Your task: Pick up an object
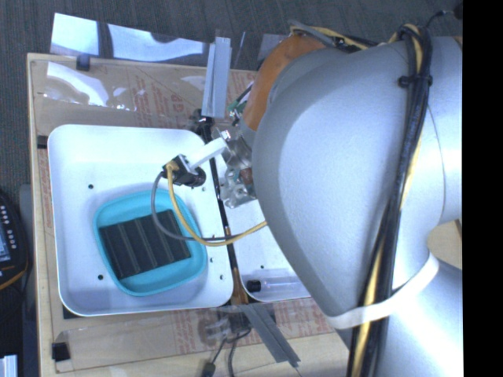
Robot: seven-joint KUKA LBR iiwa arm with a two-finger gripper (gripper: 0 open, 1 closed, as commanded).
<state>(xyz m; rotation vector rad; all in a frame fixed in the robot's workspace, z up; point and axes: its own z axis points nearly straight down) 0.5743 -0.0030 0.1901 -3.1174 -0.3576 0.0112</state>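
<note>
Clear tube [275, 286] with a black cap is lying at the right bin's [255, 258] near edge. Blue tray [149, 246] with a dark ribbed insert is sitting in the left bin [78, 163]. Beyond, the gripper [234, 181] is hanging over the divide between the bins, its grip impossible to tell.

The arm [354, 179] hides most of the right bin [255, 254] (tube [277, 284] partly).

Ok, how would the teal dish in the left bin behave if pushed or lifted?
The teal dish looks rigid and shallow, lying flat, so it would probably slide rather than tip or roll. Its wide body likely suits only a rim grasp, and the smooth rim may slip.
</note>
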